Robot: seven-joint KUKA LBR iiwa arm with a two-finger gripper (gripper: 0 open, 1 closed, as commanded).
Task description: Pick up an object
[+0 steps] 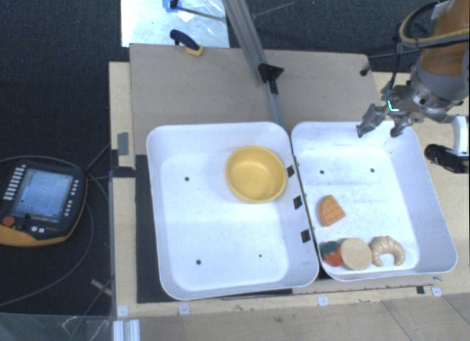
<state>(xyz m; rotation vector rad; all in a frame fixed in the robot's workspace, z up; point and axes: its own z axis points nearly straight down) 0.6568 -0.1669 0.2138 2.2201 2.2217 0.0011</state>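
- Fingers: both of my dark tips are spread apart with a visible gap between them; nothing sits between them.
- Fingers, position: they hang over the far right corner of the right bin, above its rim and bare floor.
- My arm: grey, with the orange band above the wrist, entering from the right edge.
- Orange wedge: lies on the right bin's floor, near the middle, well apart from my fingers.
- Near edge of the right bin: a red and green piece, a round tan disc and a croissant lie in a row; the disc touches the pieces on either side.
- Left bin: holds a yellow bowl, upright, near its far right corner.
- Table: carries both bins side by side.
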